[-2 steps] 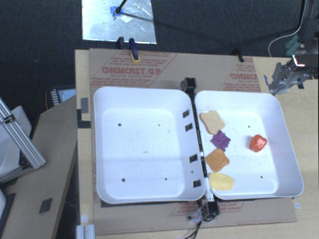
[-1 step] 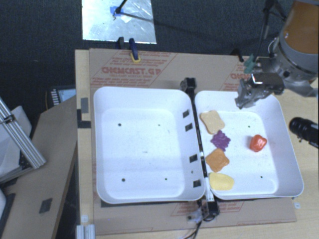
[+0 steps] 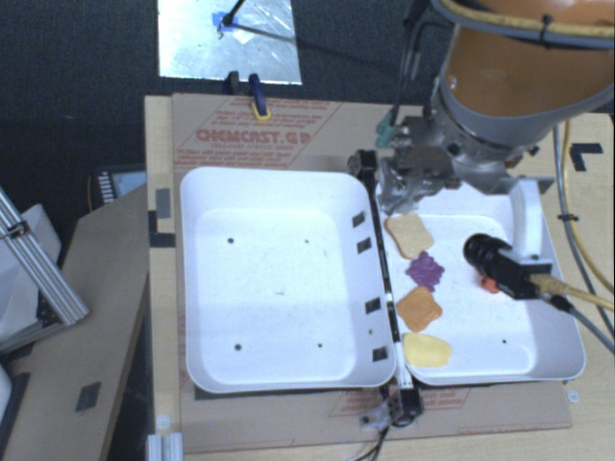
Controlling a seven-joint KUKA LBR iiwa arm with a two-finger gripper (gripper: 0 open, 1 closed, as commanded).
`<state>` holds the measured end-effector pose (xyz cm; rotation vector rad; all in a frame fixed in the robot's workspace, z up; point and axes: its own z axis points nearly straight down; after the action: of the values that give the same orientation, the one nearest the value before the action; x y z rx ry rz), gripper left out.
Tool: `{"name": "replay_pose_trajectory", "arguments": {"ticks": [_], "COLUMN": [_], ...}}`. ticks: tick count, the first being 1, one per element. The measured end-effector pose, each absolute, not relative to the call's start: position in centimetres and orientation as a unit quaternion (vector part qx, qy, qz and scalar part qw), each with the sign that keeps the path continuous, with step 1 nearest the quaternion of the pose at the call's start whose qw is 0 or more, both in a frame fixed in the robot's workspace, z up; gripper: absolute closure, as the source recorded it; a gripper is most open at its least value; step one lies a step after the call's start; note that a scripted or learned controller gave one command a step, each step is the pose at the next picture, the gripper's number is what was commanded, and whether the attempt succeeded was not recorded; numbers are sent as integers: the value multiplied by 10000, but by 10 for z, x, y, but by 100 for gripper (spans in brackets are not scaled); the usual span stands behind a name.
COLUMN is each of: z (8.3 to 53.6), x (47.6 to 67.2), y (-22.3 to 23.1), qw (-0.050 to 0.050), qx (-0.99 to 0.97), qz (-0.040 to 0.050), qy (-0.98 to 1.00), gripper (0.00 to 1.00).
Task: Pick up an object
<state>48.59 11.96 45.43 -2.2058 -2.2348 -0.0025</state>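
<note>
Hovering gripper (image 3: 399,192) sits just above tan toast piece (image 3: 409,234).

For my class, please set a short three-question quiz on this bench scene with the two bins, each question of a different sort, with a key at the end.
1. True or false: the left bin holds the four flat pieces.
2. Which piece in the right bin lies nearest the camera? A. tan piece B. purple piece C. orange piece D. yellow piece
3. Fill in: the four pieces lie in a row beside the ______ between the bins.

Key
1. False: all four lie in the right bin.
2. D
3. divider
</note>
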Motion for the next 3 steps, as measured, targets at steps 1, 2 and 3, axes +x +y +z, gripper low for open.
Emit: {"name": "replay_pose_trajectory", "arguments": {"ticks": [1,2,3], "z": [540,520,521], "x": [486,486,486], "y": [175,230,227], "qw": [-19,5,-1], "qx": [-7033,-7037,-7059], "qz": [-58,-2,-8], "qy": [-7108,-7105,-7083], "gripper": [100,100,0]}}
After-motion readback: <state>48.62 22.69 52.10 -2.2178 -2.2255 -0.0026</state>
